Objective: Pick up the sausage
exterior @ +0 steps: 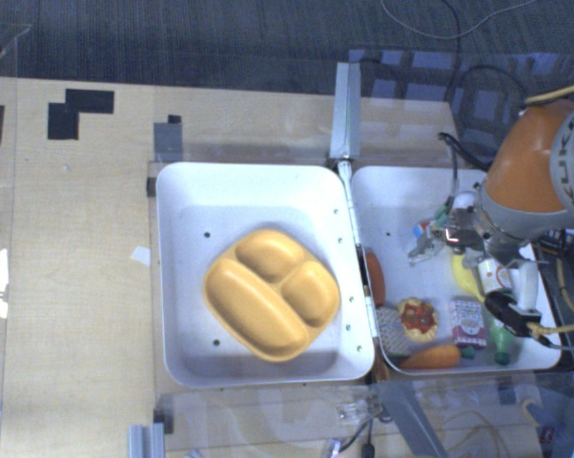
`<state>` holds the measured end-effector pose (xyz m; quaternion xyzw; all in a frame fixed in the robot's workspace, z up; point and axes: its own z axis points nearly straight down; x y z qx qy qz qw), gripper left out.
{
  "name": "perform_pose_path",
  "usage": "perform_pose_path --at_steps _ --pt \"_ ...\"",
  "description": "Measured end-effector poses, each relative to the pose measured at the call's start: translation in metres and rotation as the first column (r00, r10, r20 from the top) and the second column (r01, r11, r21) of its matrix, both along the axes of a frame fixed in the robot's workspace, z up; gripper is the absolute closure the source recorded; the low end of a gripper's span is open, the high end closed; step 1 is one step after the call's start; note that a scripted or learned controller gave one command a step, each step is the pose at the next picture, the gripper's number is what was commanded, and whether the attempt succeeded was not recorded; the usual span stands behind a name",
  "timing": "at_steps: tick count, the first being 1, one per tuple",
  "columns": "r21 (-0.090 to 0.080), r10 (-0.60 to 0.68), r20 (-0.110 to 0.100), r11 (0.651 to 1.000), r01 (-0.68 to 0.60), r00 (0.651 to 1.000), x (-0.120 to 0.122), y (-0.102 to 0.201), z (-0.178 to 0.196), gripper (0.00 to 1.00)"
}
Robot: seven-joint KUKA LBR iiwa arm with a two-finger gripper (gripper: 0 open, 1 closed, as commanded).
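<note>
Sausage (374, 275) lies in the right bin (397, 191) (wooden bench (77, 256), grey carpet (220, 17)).

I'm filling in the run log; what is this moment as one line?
stage: approach | tool: over right bin, nothing seen held | sausage: at right bin's left wall, untouched | left bin: yellow tray

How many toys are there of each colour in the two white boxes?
Yellow: 2, the divided plate and a banana-like piece
Red-brown: 1, the sausage
Orange: 1, the carrot
Red and yellow: 1, the small pizza
Pink: 1, a packet
Green: 1, a small piece
Total: 7
</note>
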<state>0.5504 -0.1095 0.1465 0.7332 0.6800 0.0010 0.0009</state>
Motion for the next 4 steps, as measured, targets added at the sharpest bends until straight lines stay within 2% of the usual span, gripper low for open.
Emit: perform_pose_path --at_steps 1,2,3,4 --pt "0.001 -0.029 0.002 1.000 0.029 1.000 -0.002 0.088 0.039 0.00" --pt "-0.001 0.211 0.003 0.978 -0.211 0.978 0.042 0.087 0.039 0.00" --pt "-0.001 0.228 0.002 0.974 -0.228 0.974 -0.012 0.053 0.039 0.00" --pt "-0.002 0.348 0.002 0.938 -0.348 0.938 0.058 0.047 0.039 0.00"
